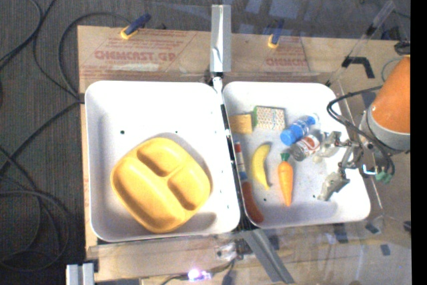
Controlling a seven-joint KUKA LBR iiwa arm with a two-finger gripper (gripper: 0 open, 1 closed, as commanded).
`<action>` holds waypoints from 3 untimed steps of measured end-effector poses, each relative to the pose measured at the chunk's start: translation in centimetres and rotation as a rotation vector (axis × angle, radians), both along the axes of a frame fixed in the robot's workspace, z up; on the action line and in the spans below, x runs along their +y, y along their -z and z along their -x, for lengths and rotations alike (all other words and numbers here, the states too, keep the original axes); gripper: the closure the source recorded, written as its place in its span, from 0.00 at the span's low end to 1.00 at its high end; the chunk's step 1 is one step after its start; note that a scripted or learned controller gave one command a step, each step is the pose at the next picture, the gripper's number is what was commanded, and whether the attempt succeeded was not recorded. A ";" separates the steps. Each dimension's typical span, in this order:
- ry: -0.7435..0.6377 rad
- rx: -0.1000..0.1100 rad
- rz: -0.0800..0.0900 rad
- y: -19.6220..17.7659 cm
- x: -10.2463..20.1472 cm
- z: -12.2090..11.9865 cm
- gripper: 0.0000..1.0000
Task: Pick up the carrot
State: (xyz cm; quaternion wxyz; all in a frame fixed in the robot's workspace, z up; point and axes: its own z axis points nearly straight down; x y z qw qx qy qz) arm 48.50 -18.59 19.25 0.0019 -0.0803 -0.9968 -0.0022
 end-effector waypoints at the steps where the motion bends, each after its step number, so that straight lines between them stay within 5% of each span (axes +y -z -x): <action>1: 0.033 -0.012 0.005 10.6 5.2 -0.3 0.00; 2: 0.338 0.004 0.004 10.8 5.0 -5.7 0.00; 3: 0.337 0.008 0.002 9.9 5.1 -5.8 1.00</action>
